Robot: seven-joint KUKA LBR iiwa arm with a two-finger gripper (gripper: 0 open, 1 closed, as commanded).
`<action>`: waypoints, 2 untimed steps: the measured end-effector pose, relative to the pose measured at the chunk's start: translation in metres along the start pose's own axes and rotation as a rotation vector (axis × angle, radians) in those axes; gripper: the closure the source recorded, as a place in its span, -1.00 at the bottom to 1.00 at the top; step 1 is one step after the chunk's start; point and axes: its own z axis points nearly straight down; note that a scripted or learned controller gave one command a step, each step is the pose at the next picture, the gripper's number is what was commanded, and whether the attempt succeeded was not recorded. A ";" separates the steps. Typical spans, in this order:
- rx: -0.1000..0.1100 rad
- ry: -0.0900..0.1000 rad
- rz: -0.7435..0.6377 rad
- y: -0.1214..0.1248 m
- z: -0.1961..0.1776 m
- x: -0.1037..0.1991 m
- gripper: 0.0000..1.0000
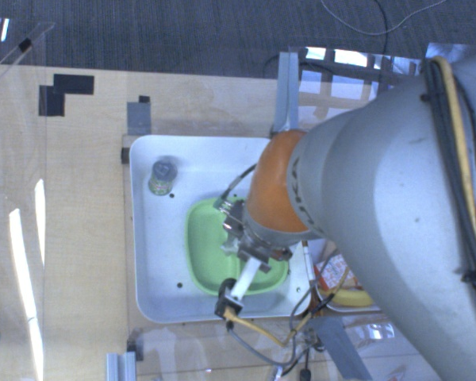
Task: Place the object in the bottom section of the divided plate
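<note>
In the left white bin (147,284), toward its lower middle, a green divided plate (202,240) lying flat on the bin floor, with its right part covered from above by the arm. Dividers too faint to trace; which stretch of bare green belongs to the bottom section cannot be told. No item seen on the exposed green.

Toward the bin's upper left corner, well apart from the plate, a small jar (162,176) – grey lid, yellowish body – standing upright on the white floor, touching neither plate nor arm. The only loose item in this bin, and outside the plate.

From the right, the grey arm (397,213), large and close to the lens, ending in the orange band (271,185) above the wrist. Below the band, over the plate's right side, the tool (252,248), glimpsed as metal parts under the wrist – whether apart, together or clamped on anything cannot be told. Nothing seen held there.

From under the wrist, a white cylinder (244,279) slanting down-left across the plate's lower edge to a dark tip (224,306) near the bin's front rim. Yellowish cables (262,336) looping past that rim onto the wooden counter (71,236).

To the right, mostly hidden beneath the arm, a sliver of the second bin with a red-and-white packet (333,272) and a yellow item (355,298) just below it.
</note>
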 end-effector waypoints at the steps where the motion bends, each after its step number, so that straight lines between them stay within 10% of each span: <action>1: 0.011 -0.013 0.026 0.000 -0.007 -0.005 1.00; 2: -0.008 -0.045 0.049 0.023 -0.017 -0.021 1.00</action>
